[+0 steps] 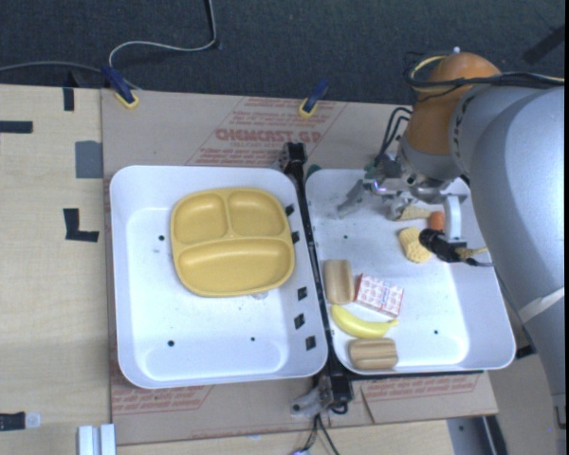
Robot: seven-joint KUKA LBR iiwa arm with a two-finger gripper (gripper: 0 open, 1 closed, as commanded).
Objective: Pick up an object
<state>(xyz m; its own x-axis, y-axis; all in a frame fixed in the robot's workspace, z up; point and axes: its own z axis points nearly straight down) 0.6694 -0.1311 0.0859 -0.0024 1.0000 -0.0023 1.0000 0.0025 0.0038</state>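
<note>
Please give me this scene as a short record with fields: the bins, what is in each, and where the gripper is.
left bin: yellow tray with three compartments
right bin: two buns, banana, red-patterned packet, pale yellow item, small orange item
gripper: over the far part of the right bin
held: nothing visible between the fingers
arm: enters from the right

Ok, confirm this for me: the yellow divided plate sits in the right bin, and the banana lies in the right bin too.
Not quite. The camera view shows the yellow divided plate in the left bin, not the right. The banana does lie in the right bin.
</note>
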